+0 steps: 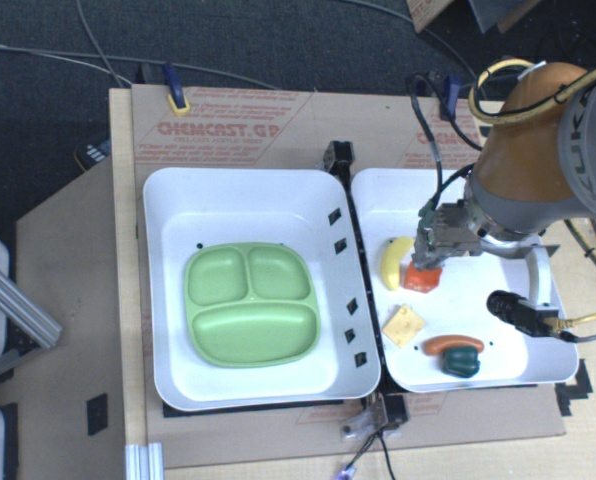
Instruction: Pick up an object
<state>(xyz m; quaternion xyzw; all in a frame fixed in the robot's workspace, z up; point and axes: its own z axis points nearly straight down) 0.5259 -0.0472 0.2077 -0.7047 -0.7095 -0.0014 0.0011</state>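
End effector [427, 260] partly over red object [421, 277]

Left bin [168, 268] has a green divided plate [251, 303] sitting flat in it. Bins sit on a cardboard sheet [238, 118] with red print, blue clamp [176, 93] at its back edge, loose cables [98, 28] across the dark floor.

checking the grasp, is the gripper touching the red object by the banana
Cannot tell. In the camera view the gripper sits directly over the red object, hiding any contact.
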